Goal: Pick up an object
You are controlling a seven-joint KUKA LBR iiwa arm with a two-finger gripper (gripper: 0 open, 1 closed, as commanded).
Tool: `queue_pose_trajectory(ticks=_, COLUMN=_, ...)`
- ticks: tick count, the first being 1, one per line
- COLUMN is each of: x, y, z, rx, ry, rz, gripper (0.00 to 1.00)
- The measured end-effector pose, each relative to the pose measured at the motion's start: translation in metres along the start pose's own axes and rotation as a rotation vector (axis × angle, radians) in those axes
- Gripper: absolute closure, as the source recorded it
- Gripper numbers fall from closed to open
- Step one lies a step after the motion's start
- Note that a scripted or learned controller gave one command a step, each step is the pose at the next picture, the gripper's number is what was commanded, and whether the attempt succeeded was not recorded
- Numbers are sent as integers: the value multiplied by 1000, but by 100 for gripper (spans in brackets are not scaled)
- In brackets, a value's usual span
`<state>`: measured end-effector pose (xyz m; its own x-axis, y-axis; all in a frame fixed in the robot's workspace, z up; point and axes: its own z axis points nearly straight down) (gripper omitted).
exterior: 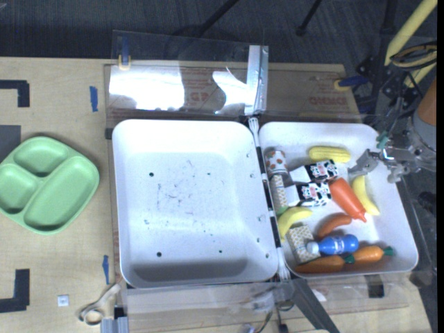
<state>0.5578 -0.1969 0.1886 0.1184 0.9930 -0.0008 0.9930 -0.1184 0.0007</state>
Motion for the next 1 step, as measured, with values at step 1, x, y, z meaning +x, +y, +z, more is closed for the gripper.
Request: queue_pose_trajectory(ticks=1, x=-9, y=10, z=45, rx=1, ry=1, rz=-7, gripper=0)
